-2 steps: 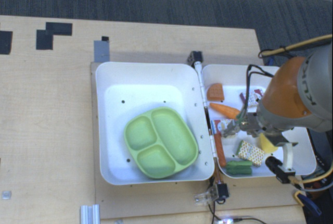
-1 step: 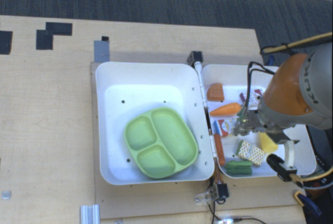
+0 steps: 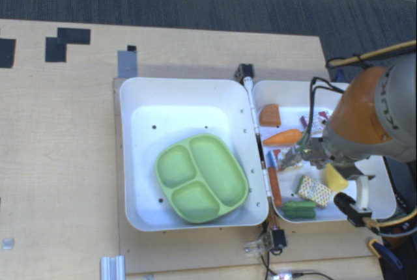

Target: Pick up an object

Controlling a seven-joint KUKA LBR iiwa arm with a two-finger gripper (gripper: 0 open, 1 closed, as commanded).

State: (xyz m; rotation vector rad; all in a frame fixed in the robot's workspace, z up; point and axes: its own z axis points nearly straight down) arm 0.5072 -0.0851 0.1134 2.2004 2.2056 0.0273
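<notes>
Camera view: two shallow white bins sit side by side on the pale wood-grain desk (image 3: 58,161). The left bin (image 3: 140,142) — smooth, rounded at the corners — carries a green plate (image 3: 202,178) of matte plastic, oval, moulded into three compartments.

All remaining positions are given relative to that green plate. The right bin (image 3: 384,200) lies beside it to the right and holds the loose objects: an orange-brown block (image 3: 270,115) up and to the right; a tapered orange carrot shape (image 3: 283,138) just below that block; a patterned, cushion-like square (image 3: 314,190) further right; a dark green rounded piece (image 3: 299,209) near the front wall of that bin; a yellow piece (image 3: 335,177) partly under the arm.

The gripper (image 3: 294,156) hangs low over the right bin, just below the carrot shape — whether it is spread or closed cannot be told.
</notes>
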